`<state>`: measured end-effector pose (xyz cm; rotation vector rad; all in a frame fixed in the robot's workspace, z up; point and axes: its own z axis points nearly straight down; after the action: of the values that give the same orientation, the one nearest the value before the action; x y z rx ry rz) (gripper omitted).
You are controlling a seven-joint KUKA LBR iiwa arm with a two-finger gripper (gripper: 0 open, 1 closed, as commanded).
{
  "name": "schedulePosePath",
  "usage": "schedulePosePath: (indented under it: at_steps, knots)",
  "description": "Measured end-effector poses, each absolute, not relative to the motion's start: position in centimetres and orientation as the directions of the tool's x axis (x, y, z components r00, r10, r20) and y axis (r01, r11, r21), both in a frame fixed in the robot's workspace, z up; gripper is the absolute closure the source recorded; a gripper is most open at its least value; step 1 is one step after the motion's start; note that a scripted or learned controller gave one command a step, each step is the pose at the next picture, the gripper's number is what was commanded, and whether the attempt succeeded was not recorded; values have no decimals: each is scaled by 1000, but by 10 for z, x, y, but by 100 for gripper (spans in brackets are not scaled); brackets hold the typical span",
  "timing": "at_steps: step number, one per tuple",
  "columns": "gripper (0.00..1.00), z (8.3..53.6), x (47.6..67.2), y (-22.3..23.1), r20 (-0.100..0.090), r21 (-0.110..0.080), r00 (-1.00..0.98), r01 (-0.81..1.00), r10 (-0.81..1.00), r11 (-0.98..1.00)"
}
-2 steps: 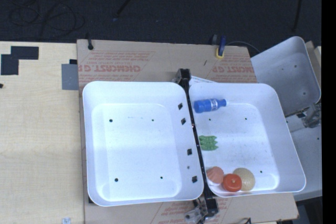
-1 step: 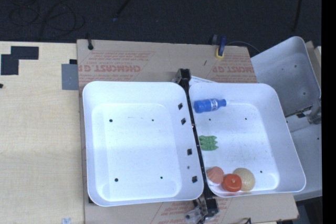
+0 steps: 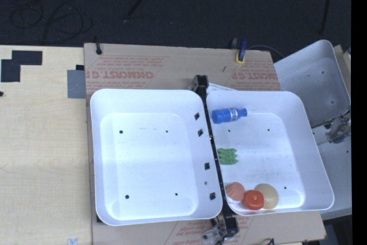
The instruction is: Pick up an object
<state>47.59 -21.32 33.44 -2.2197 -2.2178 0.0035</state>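
The right white bin [image 3: 287, 140] holds several small objects. A blue bottle [image 3: 229, 115] lies on its side near the bin's far left corner. A small green piece [image 3: 227, 156] rests against the left wall, about halfway down. In the near left corner three round things sit close together: a pink one [image 3: 234, 190], a red one [image 3: 253, 199] and a beige one [image 3: 268, 194].
The left white bin [image 3: 149, 152] sits beside the right one, with a black strip [image 3: 209, 146] between them. Both rest on a cardboard sheet [image 3: 149, 69]. A grey metal plate [image 3: 312, 74] stands at the far right, and a blue and yellow clamp [image 3: 241, 52] is at the back.
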Motion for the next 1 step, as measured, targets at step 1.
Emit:
schedulePosePath:
  at_steps: [1]
  knots:
    - [100,355,476,-214,0,0,-2,1000,1000,2]
